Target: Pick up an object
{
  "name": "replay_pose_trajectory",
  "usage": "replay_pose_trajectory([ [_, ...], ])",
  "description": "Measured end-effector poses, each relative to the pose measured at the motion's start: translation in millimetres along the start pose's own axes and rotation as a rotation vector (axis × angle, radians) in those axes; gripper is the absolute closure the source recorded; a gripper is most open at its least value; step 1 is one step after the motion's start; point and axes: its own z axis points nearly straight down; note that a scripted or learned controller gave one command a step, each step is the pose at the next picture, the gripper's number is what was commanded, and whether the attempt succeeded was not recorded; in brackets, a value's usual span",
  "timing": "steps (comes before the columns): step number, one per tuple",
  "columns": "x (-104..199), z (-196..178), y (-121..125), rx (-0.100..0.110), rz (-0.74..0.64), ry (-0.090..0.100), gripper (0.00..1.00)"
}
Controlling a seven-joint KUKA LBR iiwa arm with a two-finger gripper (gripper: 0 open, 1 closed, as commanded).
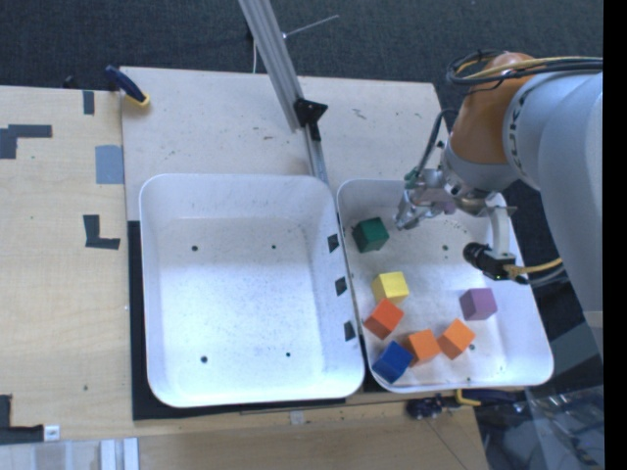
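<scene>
Several small blocks lie in the right bin (519, 355): a green cube (370, 234) near the back left, a yellow cube (392, 285), a red-orange cube (384, 316), a blue cube (393, 359), two orange cubes (423, 346) (457, 338) and a purple cube (477, 304). My gripper (406, 217) hangs over the back of this bin, just right of the green cube and a little above it. Nothing shows between its tips.
The left bin (157, 262) stands beside the right one. A grey metal rail (279, 62) slants down to the bins' shared back corner. The arm's grey body (549, 135) and black cables (495, 260) cover the right bin's far right side.
</scene>
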Motion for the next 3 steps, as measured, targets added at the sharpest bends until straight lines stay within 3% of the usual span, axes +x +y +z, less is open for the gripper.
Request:
replay_pose_trajectory([
  [2, -2.8, -104.6, 4.0, 0.006, 0.001, 0.001, 1.0],
  [3, -2.3, -130.9, 5.0, 0.01, 0.001, 0.002, 1.0],
])
